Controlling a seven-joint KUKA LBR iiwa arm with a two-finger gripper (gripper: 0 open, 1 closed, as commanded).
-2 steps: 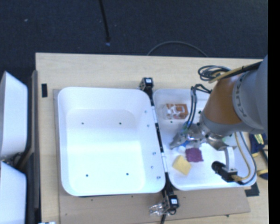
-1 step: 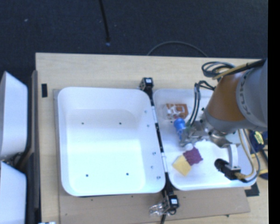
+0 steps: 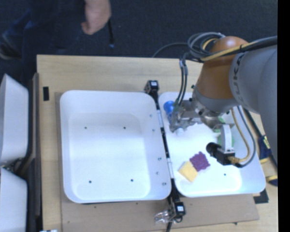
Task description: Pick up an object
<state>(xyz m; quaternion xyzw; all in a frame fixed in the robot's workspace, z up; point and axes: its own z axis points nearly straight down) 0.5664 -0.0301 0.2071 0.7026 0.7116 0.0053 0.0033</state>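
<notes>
Grey gripper [image 3: 178,125] hangs low in our right bin [image 3: 232,187] near a blue ball [image 3: 168,106]; its grip we cannot tell; purple piece [image 3: 200,161] touches yellow block [image 3: 187,171]

Grey arm [image 3: 253,76] — orange band [image 3: 217,69]; looped grey cables [image 3: 203,40].

Arm [image 3: 251,76] enters from 3 o'clock, orange band [image 3: 222,69] above wrist. Gripper [image 3: 180,124] points toward 9 o'clock (hanging low).
</notes>
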